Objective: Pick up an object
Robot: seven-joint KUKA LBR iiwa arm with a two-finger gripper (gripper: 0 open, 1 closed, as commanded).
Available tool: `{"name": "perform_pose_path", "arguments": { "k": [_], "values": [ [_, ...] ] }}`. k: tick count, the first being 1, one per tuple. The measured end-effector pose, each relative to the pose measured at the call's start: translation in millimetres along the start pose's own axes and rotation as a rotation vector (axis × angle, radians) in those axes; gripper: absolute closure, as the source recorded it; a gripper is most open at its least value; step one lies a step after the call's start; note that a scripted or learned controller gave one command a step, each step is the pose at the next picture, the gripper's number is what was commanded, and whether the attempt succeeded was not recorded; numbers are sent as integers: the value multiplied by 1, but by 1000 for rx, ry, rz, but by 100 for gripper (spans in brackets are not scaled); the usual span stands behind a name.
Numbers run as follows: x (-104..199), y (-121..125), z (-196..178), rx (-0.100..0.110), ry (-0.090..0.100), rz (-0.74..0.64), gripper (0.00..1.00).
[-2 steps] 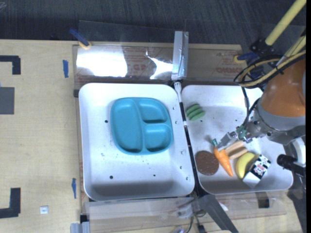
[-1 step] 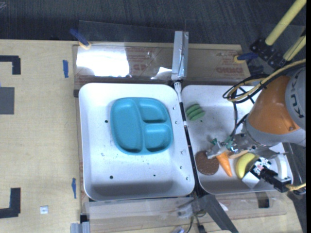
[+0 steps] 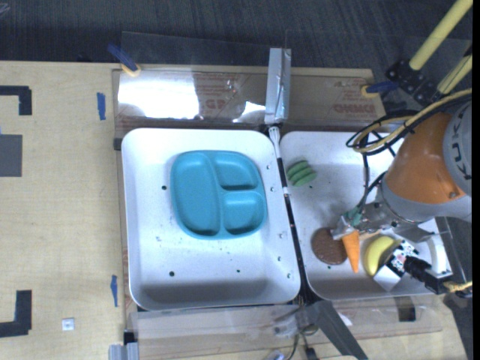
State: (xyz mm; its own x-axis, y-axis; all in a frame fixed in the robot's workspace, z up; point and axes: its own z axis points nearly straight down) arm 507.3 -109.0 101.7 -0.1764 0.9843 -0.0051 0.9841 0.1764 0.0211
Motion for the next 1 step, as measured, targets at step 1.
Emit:
{"name": "perform_pose_path", "arguments": {
  "k": [1],
  "values": [
    [39, 54, -81, 20, 4, 138, 100]
  ]
}}
